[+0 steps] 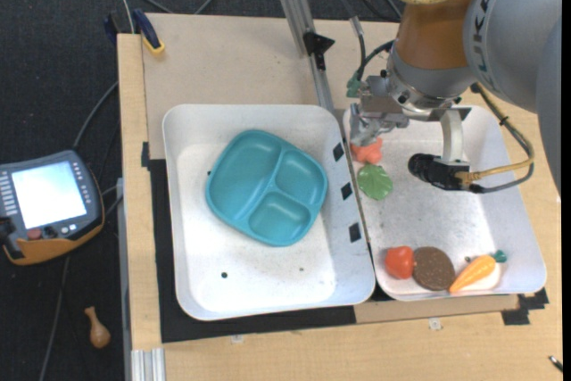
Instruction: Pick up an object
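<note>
Your gripper (pixel 367 136) hangs low over the far left corner of the right bin (pixel 508 219), and directly under it lies a small salmon-coloured piece (pixel 368 153). I judge that this piece is the object to be picked. The gripper tip seems to touch it or to be just above it. The view does not show whether the gripper is spread or pressed together, so you cannot count the piece as held.

The first risk comes from the bin wall. The piece lies very close to the left wall of the right bin, where the two bins meet. If the gripper closes a little too far to the left, it may meet the wall, or only push the piece against it.

The second risk is the green piece (pixel 376 183), which lies just beside the salmon one, on its near side. A grasp that is a little too near could move it, or take both together.

The third risk is slipping. The piece looks small and rounded, so it may come out during the lift if it is caught only at its edge.

The red tomato (pixel 400 261), the brown disc (pixel 433 269) and the carrot (pixel 473 273) lie at the near edge of this bin, well apart from the gripper. The teal plate (pixel 268 187) in the left bin (pixel 259 281) is also out of the way.
</note>
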Controlling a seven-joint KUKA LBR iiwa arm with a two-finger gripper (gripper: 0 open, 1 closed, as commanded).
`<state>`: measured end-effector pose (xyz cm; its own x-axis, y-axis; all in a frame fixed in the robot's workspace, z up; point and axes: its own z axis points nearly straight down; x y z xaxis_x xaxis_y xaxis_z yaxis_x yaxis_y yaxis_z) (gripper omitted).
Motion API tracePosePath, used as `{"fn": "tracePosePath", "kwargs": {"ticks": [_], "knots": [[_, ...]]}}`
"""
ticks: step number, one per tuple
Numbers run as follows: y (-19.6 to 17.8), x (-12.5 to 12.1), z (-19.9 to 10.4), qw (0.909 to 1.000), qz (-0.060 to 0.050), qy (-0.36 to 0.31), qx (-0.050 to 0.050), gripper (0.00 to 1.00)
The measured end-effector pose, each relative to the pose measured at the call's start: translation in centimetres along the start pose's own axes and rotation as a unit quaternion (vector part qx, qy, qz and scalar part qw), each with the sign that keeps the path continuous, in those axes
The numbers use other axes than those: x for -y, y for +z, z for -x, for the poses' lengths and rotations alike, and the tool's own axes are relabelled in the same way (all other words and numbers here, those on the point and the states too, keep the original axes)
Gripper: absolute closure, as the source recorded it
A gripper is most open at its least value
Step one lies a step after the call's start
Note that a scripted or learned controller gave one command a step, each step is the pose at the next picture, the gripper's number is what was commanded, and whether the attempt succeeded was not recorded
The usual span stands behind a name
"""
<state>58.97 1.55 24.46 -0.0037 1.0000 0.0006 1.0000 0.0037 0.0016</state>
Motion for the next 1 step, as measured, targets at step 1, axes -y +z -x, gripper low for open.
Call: {"fn": "tracePosePath", "kwargs": {"ticks": [1], "knots": [[-0.27,-1.70,-4.96,1.0000,0.001,-0.001,0.000,1.00]]}}
